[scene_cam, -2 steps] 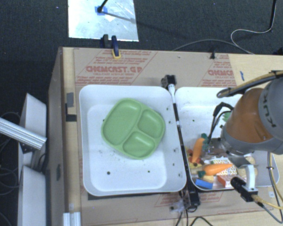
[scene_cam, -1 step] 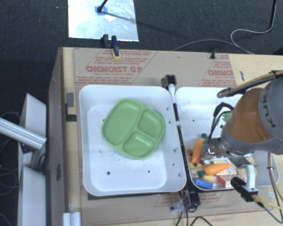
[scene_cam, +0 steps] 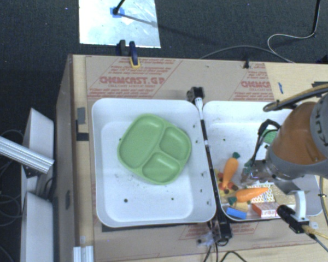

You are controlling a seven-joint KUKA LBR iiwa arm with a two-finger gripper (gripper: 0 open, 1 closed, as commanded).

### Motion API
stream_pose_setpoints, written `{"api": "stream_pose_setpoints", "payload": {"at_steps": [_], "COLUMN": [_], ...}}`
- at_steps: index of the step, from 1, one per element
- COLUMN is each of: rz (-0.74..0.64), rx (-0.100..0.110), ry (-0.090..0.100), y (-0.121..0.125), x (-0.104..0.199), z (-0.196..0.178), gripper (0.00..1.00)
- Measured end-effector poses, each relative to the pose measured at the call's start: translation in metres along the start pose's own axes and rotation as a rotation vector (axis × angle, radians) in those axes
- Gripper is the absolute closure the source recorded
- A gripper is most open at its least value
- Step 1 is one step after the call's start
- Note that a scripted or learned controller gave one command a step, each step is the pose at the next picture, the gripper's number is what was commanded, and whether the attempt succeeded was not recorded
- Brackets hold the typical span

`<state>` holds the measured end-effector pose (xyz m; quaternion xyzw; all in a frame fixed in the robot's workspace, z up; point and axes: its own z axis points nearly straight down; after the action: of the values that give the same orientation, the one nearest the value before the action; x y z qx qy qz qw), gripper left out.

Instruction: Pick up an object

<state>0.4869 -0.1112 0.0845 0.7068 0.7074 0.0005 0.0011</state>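
Ok, starting at the left: left bin [scene_cam: 106, 146], white, shallow, holds one green divided plate [scene_cam: 154, 149], three compartments, rounded corners, sitting a bit skewed, roughly mid-bin. A few dark specks on the bin floor near it.

Moving right: black divider strip [scene_cam: 205, 146] between the two bins, w/ a clamp at its top end.

Right bin [scene_cam: 232, 124] now. All the small stuff is bunched in its lower-left corner, close to the divider. Orange carrot toy [scene_cam: 229, 170] w/ a green tip, tilted, top of the pile. Below it a second orange carrot [scene_cam: 252, 192] lying nearly flat. Under that a red-and-white box [scene_cam: 264, 206], and a blue piece [scene_cam: 236, 214] at the very bottom edge. A few small yellow and dark bits tucked in between, too small to name.

Gripper [scene_cam: 251, 172] is down just right of the pile, near the carrots; the arm [scene_cam: 303, 141], grey w/ orange band, bulks over the right half of that bin and hides what's beneath. Can't tell whether the gripper is open or closed, or whether it touches anything.
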Motion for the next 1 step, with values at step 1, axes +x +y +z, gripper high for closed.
{"api": "stream_pose_setpoints", "payload": {"at_steps": [1], "rz": [0.000], "rx": [-0.002], "ry": [-0.003], "y": [0.0003], "x": [0.0213], "z": [-0.0001], "gripper": [0.00]}}
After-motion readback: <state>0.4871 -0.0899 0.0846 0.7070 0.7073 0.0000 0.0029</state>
